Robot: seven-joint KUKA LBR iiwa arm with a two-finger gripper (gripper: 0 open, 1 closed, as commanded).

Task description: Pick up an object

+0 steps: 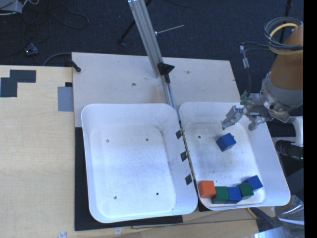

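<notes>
- The worktop [44,148] carries two shallow white bins side by side: the left bin [131,162] and the right bin [267,148].
- The arm [287,78] reaches in over the right bin's far right rim, its gripper [242,117] hanging above the bin floor with the jaws spread and nothing between them.
- A slanted metal rail [148,38] rises behind the bins, well apart from the gripper.
- The loose blue cube [226,142] lies alone on the right bin floor, just below the gripper; it looks the easiest pick, since a straight descent centred on it should clear everything.
- Along the near rim sit an orange block [206,188], green blocks [221,194] and blue blocks [254,183], touching in a row; crowding would hamper a grasp there.
</notes>
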